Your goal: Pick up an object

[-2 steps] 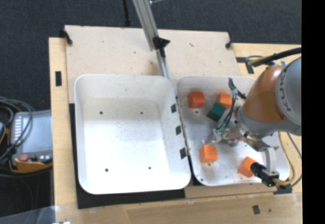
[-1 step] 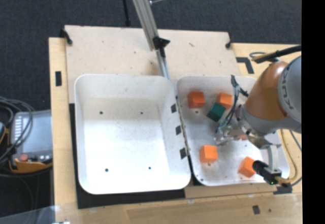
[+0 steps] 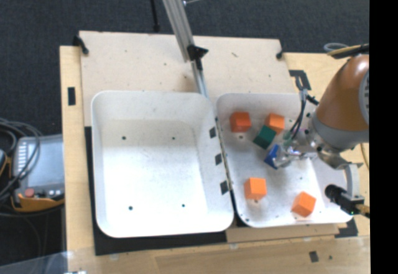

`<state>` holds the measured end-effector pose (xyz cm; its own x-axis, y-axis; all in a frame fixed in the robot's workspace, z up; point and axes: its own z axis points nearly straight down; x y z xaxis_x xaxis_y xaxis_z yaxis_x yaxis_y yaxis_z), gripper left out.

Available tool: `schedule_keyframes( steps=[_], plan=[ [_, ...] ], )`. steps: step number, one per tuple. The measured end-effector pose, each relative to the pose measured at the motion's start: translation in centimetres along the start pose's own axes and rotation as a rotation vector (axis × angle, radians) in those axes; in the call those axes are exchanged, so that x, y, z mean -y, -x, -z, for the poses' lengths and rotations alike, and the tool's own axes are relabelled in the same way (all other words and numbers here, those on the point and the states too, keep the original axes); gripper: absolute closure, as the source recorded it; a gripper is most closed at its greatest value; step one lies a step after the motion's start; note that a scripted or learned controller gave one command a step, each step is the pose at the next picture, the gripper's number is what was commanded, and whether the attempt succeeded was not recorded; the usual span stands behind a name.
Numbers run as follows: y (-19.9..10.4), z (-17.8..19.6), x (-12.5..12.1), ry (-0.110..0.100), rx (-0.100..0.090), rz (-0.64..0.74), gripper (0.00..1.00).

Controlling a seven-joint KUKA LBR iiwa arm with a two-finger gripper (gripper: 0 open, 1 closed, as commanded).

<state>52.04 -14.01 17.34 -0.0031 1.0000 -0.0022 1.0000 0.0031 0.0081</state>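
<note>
The right bin [image 3: 323, 170] holds several blocks. Orange cubes lie at the back left [image 3: 240, 122], the back middle [image 3: 275, 122], the front left [image 3: 255, 187] and the front right [image 3: 303, 204]. A green block [image 3: 265, 137] sits just in front of the back cubes. A blue block [image 3: 272, 156] lies tilted below it. My gripper [image 3: 287, 154] is low in the right bin, right beside the blue block on its right side and seemingly touching it. The arm's orange band and grey wrist hide the bin's right wall.
The left bin [image 3: 155, 161] stands beside the right one, with a shared raised rim between them. A slanted aluminium post [image 3: 177, 15] rises from the back of the bench. Cables and a device lie off the bench at the left.
</note>
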Motion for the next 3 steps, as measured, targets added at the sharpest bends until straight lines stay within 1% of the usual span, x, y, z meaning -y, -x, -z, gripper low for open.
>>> schedule_keyframes(
  steps=[1,2,3],
  plan=[
    [-0.9,5.2,-0.1,0.0,-0.001,0.001,1.0],
    [-0.2,9.7,-0.3,-0.002,0.0,0.0,1.0],
    [-5.1,10.2,-1.7,-0.006,-0.003,0.004,1.0]
  ],
)
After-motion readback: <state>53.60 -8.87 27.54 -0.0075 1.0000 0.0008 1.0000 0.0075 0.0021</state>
